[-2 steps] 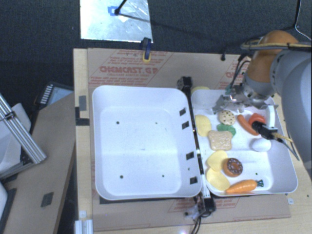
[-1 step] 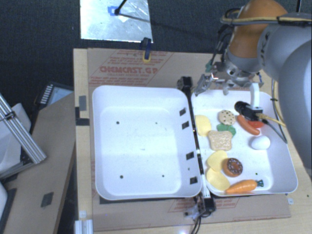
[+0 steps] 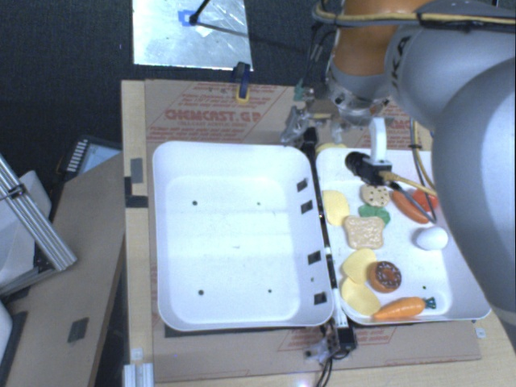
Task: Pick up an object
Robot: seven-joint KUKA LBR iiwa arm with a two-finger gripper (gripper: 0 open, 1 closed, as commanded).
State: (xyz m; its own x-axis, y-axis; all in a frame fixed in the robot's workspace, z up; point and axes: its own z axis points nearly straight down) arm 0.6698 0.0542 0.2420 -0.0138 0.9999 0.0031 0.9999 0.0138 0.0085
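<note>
Over the right bin's (image 3: pixel 423 266) far-left corner: gripper (image 3: pixel 305 131), opening cannot be told.
Right bin's near edge: toy carrot (image 3: pixel 399 307), lying flat, beside a yellow slice (image 3: pixel 359 297).
Handling: probably light, stiff, slick plastic.
Hold: across its thick middle.

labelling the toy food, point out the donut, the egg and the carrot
chocolate donut (image 3: pixel 377 276), camera view, frosted ring beside its hole
white egg (image 3: pixel 431 238), camera view, middle of its shell
carrot (image 3: pixel 397 308), camera view, middle of its orange body
</note>
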